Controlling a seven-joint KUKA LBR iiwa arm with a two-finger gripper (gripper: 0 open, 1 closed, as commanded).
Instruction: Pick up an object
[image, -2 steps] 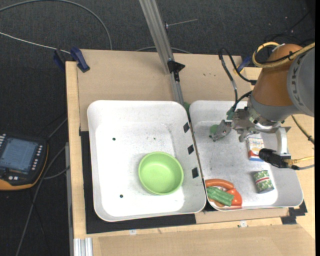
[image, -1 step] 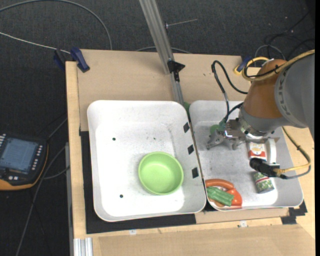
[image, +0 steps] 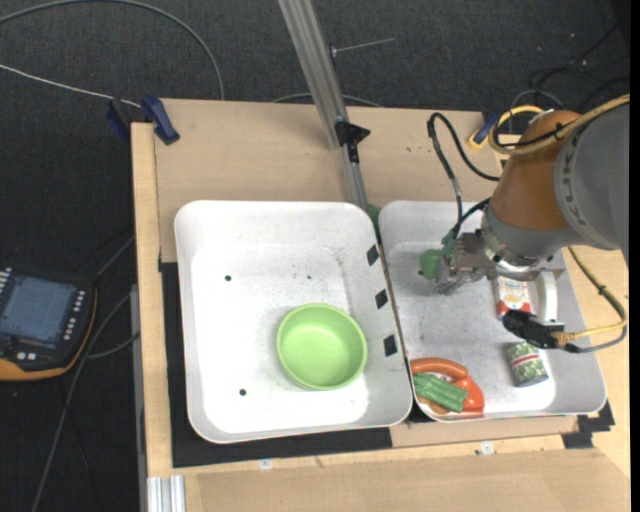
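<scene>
- Partly hidden, the two-finger pincer (image: 447, 275) sits under the grey arm with its orange band (image: 540, 195); whether its fingers are open or closed cannot be told from this angle.
- A small round green object (image: 430, 264) lies touching or just beside the pincer tip on its left; contact cannot be confirmed, and nothing is seen between the fingers.
- A white packet with red print (image: 514, 296) lies just right of the pincer, its upper end covered by the wrist.
- A small dark green speckled can (image: 528, 364) lies below and right of the pincer, near the lower rim of the right shallow white bin (image: 420, 225).
- A plate of orange and green toy vegetables (image: 447, 388) sits below the pincer, against the bin's lower left corner.
- Bare bin floor lies directly below the pincer, between it and the plate.
- A light green plastic bowl (image: 320, 346) rests well left of the pincer, in the left shallow white bin (image: 200, 240), with open floor around it.
</scene>
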